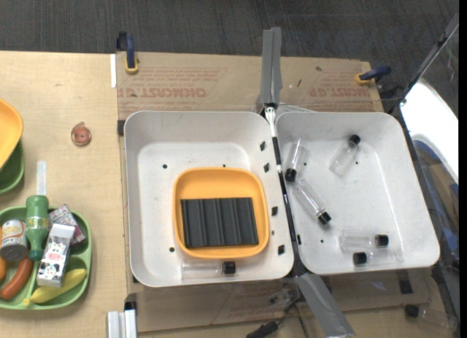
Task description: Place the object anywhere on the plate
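An orange square plate [219,182] lies in the left white bin [146,183], a little in front of its middle. A black ribbed rectangular slab [220,222] rests flat on the plate and covers its front half. In front of the plate, a clear vial with a black cap [219,269] lies against the bin's front wall. Several more clear vials with black caps lie scattered in the right bin [408,183]: one near the divider [294,161], one in the middle [312,204], one at the back [344,155] and two at the front [363,242].
A green tray [73,285] of toy food and a small bottle stands on the wooden table at the far left. A yellow bowl [7,136] sits at the left edge, with a small pink item [81,135] nearby. Clamps [128,55] hold the cardboard under the bins.
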Motion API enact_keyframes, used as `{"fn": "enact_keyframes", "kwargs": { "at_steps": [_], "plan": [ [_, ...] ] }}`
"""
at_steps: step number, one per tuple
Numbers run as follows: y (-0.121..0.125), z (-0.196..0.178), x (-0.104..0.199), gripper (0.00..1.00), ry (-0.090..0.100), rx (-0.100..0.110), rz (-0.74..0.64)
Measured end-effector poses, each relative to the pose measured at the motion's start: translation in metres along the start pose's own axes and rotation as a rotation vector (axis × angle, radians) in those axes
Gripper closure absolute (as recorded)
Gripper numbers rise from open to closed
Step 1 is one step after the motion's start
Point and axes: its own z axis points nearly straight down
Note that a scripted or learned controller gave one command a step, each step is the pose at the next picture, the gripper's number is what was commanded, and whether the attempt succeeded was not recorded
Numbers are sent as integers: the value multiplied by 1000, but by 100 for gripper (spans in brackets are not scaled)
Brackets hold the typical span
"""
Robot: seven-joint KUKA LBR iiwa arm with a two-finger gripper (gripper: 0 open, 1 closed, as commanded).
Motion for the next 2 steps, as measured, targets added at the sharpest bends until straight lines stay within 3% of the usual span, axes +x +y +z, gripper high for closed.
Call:
{"fn": "enact_keyframes", "kwargs": {
  "at_steps": [2],
  "plan": [
    [2,0,-11,0,2,2,-9]
  ]
}}
